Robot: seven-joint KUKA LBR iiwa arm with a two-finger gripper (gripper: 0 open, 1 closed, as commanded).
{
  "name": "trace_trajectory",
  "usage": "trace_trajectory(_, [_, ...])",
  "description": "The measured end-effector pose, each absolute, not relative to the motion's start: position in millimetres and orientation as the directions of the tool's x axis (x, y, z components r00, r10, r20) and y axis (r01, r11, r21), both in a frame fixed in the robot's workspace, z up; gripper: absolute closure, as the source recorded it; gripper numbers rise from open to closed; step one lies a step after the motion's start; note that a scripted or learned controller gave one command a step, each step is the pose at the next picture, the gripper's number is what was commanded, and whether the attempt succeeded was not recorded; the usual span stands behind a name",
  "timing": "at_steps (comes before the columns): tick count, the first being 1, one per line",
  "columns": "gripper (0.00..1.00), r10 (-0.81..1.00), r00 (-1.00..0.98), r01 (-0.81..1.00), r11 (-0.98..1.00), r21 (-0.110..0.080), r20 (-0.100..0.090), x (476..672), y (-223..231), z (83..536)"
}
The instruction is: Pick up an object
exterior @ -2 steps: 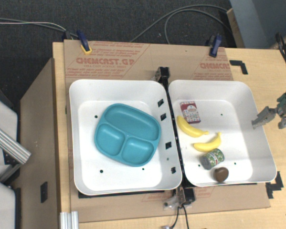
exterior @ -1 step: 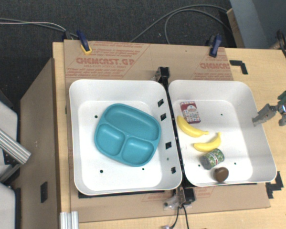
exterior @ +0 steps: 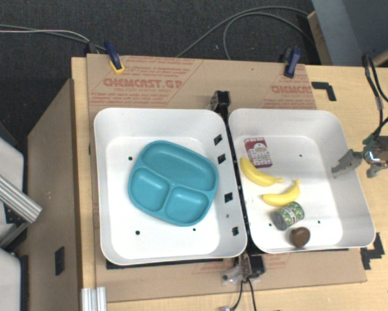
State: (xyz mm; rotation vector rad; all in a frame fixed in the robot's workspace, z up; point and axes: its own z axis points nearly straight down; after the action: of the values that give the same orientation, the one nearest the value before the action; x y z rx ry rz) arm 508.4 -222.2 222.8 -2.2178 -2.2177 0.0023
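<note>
The right bin (exterior: 323, 125) holds several objects. A small red and white box (exterior: 258, 152) lies near its back left. Two yellow bananas sit below it, one (exterior: 256, 173) slanting and the other (exterior: 282, 194) curved. A green can (exterior: 287, 214) lies on its side in front of them, with a brown round object (exterior: 300, 236) beside it at the front. The gripper (exterior: 359, 159) hangs over the right rim of this bin, well to the right of all the objects and touching none of them.
The left bin (exterior: 109, 173) holds a teal divided plate (exterior: 173, 182). A black divider with clips (exterior: 227, 167) runs between the bins. Cables (exterior: 375, 89) hang at the right edge. Clamps (exterior: 116, 62) hold the cardboard at the back.
</note>
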Motion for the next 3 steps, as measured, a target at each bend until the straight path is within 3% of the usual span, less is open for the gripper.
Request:
trace_trajectory(2, [0.00, 1.000, -0.001, 1.000, 0.001, -0.006, 0.007, 512.4, -220, 97])
trace_trajectory(3, [1.00, 1.000, -0.001, 1.000, 0.001, -0.001, 0.003, 513.4, -221, 112])
